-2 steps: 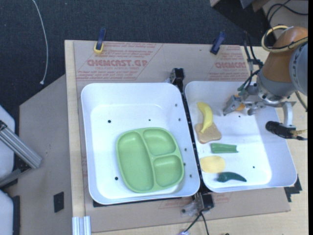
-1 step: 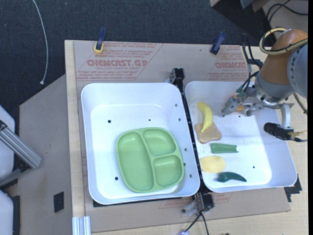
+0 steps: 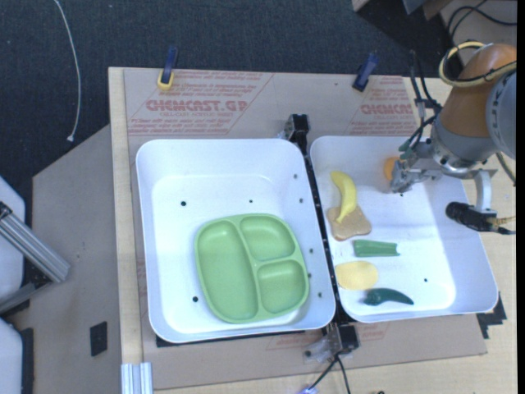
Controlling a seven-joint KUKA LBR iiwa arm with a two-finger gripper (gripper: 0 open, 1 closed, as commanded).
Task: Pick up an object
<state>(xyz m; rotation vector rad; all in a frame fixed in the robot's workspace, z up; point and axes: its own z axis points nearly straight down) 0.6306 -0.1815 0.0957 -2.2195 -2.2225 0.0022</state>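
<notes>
We look down on two shallow white bins set side by side on a board printed with red lettering. The left bin (image 3: 156, 220) holds a green divided tray (image 3: 250, 265) with three compartments, lying flat toward the near side.

The right bin (image 3: 459, 281) holds the loose objects. A yellow banana (image 3: 345, 194) lies near the bin's left wall, its lower end touching a tan bread-shaped piece (image 3: 349, 222). Just below that sits a light green block (image 3: 376, 249), then a pale yellow rounded piece (image 3: 357, 275), and nearest the camera a dark green pepper-like item (image 3: 387, 297). These five run in a loose column down the left half of the bin. A small orange object (image 3: 390, 168) sits at the far part of the bin, partly hidden by the arm's end.

The arm (image 3: 476, 113) comes in from the right, its orange band above the grey wrist. The gripper (image 3: 404, 179) hangs low over the far part of the right bin — just beside the orange object. Whether it is spread or pinching, we cannot tell, and we see nothing clearly held in it.

Two clamps, one yellow-and-blue (image 3: 167, 71) and one blue (image 3: 365, 72), grip the board's far edge.
</notes>
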